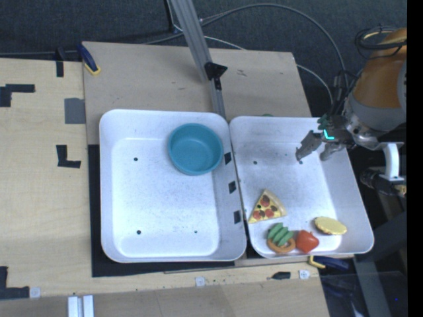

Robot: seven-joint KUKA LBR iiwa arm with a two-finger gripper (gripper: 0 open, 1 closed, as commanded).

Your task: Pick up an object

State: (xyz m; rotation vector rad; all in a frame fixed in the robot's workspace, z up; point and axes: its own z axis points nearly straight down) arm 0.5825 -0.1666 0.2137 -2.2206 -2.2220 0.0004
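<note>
The gripper [316, 148] hangs over the right bin [350, 177], near that bin's far right edge, with its jaws apart and nothing between them; two dark fingers splay downward toward the bin floor, one reaching left and one closer to the wrist. All the candidate objects in this bin lie toward the near edge of the bench, well apart from the jaws. The pizza slice [267, 207] is the nearest of them: it sits against the bin's left wall, down and to the left of the jaws, with its tip pointing toward the far edge and its crust toward the near one, so its long axis runs roughly front to back. Beyond it, in the near right corner of the bin, the green vegetable piece [280, 237] and the red tomato-like piece [306, 242] sit touching or just beside each other, and the yellow piece [330, 226] lies near them by the right wall. From this slant it is hard to tell how high the jaws stand above the bin floor. The blue bowl [195, 148] rests in the far part of the left bin [125, 197], farther off across the divider. The coming move likely calls for travel toward the near edge before any descent.
</note>
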